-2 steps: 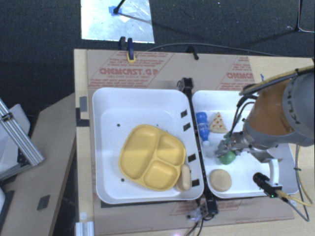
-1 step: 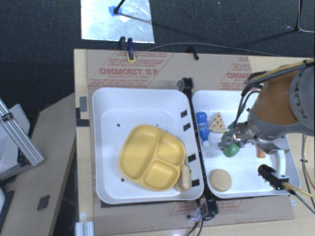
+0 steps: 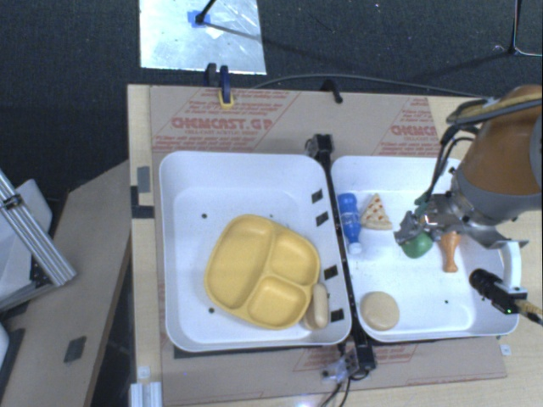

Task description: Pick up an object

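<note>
The green round object lies in the right bin, just left of an orange carrot-like piece. The gripper sits right over it, though whether it is parted or closed cannot be told. A good grasp likely needs centring on the green object, clear of the carrot piece and the pizza-slice toy.

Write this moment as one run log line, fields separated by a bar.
arm: over right bin | gripper: above green object | grasp: cannot confirm | left bin: yellow tray
</note>
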Controlling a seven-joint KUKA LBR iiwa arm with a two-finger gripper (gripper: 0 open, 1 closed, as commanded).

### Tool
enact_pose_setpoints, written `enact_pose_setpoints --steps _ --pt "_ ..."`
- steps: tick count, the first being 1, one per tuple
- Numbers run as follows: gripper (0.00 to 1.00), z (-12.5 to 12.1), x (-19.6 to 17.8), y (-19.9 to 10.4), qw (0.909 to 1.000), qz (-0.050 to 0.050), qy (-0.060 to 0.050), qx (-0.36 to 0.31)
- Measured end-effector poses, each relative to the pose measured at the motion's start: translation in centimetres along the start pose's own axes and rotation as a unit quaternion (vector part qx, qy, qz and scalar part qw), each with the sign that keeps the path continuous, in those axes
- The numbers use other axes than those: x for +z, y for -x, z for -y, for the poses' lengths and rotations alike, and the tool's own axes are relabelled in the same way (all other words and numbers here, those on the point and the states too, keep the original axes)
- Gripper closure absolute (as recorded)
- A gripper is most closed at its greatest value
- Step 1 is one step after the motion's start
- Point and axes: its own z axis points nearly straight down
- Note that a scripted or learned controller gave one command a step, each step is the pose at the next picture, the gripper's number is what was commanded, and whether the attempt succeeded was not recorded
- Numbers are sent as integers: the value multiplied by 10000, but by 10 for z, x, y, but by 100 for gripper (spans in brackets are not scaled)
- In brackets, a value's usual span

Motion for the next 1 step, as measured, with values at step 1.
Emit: enact_pose_setpoints --steps 1 --pt "100 -1 5 0 10000 -7 -26 1"
